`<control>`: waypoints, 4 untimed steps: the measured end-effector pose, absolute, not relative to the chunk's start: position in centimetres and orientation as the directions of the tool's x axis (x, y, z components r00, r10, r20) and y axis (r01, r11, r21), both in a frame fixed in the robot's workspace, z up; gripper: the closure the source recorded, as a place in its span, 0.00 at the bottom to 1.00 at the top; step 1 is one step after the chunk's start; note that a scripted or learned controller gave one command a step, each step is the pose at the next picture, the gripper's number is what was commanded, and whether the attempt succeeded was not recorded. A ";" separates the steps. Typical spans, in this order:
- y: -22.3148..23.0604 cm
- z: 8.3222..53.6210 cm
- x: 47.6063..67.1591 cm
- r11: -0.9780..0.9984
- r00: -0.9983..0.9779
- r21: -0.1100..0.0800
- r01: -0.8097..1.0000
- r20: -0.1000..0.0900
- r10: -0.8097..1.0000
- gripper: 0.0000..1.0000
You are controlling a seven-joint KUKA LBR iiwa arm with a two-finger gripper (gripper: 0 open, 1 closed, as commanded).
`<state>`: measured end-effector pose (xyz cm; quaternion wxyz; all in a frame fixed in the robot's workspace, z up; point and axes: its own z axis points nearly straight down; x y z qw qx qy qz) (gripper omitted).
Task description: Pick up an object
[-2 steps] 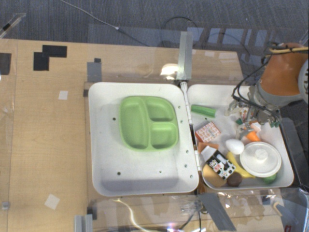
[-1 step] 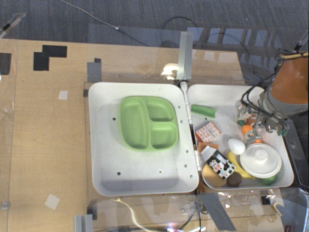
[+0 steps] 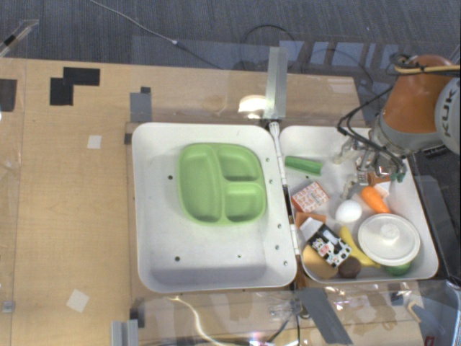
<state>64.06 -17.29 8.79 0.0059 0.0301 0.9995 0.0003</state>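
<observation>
The gripper hung over the right bin with the carrot at its six o'clock; I could not tell its opening, and it needed to descend straight.

Grey arm with orange band cut off at right edge, two-finger gripper a blurred tangle, yellow banana half hidden beneath round white lidded bowl
</observation>
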 end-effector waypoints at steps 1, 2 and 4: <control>-20.6 8.8 61.9 1.000 -1.000 -0.003 -0.003 -0.010 -0.003 0.00; -19.3 8.9 59.1 1.000 -1.000 -0.002 -0.009 -0.011 -0.009 0.00; -14.6 10.5 61.0 0.999 -0.999 -0.002 0.042 -0.030 0.042 1.00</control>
